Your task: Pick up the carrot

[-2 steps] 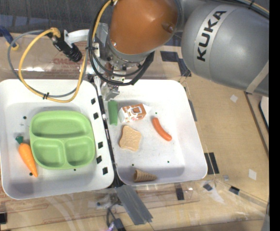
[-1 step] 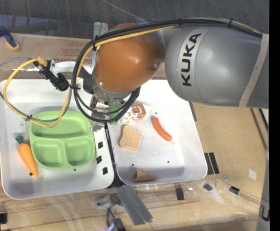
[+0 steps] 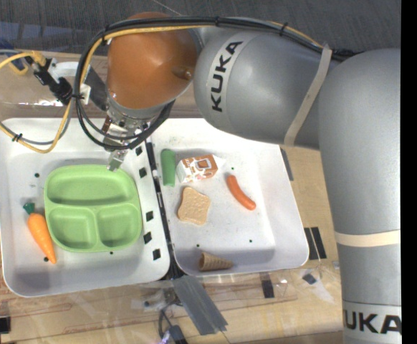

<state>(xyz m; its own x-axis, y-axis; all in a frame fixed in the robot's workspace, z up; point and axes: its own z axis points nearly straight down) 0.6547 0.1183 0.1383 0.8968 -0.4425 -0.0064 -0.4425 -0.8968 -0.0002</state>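
Orange plastic carrot w/ green top (image 3: 40,235) lies in left white bin (image 3: 11,192), squeezed btwn bin's left wall & green three-section plastic tray (image 3: 92,208), touching or nearly so. Pincer (image 3: 117,158) hangs over tray's top-right corner, near bin divider, well apart from carrot; can't tell how it's set. Looks like approach only: tight gap probably calls for lengthwise grip.

I'm seeing the carrot (image 3: 40,236) looking like smooth matt plastic, and the green tray (image 3: 92,208) (faintly glossy) looking plastic too. The arm (image 3: 266,84) is showing a satin grey shell; the counter (image 3: 305,185) is reading as bare wood.
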